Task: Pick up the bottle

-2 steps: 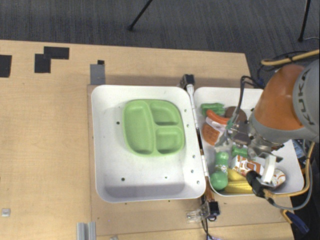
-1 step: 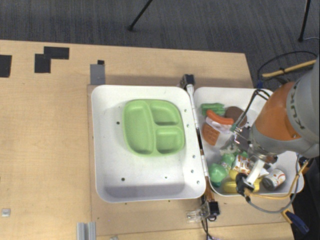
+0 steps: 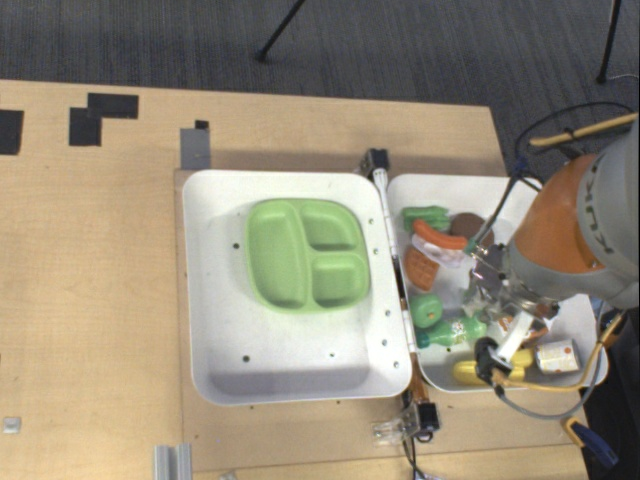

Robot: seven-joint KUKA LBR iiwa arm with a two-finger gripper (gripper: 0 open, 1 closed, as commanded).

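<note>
A pale wooden worktop (image 3: 90, 268) stands over dark grey carpet (image 3: 150, 23) and bears two white bins. The left bin (image 3: 215, 268) holds one green divided plate (image 3: 305, 253). The jaws (image 3: 485, 313) hang in the right bin (image 3: 575, 318); their state cannot be told. The green bottle (image 3: 432, 313) lies just left of them.

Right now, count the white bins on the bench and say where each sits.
2. The left bin holds a green tray; the right bin sits beside it, under the arm.
</note>
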